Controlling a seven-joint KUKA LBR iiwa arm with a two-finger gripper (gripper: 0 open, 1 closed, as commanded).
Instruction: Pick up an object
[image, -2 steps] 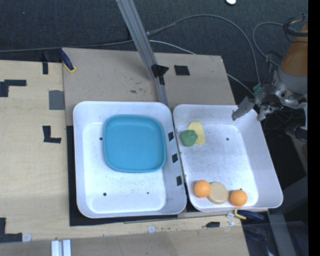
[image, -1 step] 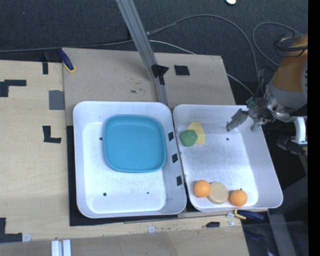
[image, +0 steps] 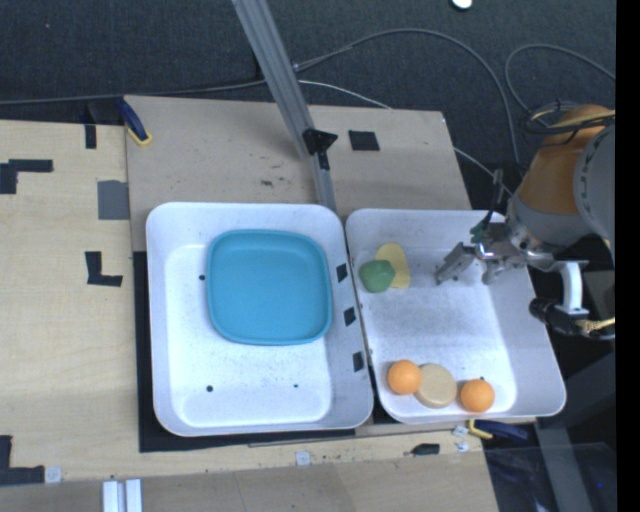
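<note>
My gripper (image: 468, 272) hangs over the upper right part of the right bin (image: 455, 320), its two fingers spread open with nothing between them. To its left lie a green round object (image: 376, 276) and a yellow object (image: 396, 263) touching each other near the bin's left wall. Along the bin's near edge sit an orange ball (image: 403, 377), a beige round object (image: 436, 385) and a second orange ball (image: 477, 395) in a row.
The left bin (image: 180, 300) holds a blue square plate (image: 269, 285). A grey metal pole (image: 290, 95) slants across the bench behind the bins. The arm's orange band (image: 555, 175) is at the right edge, with cables behind it.
</note>
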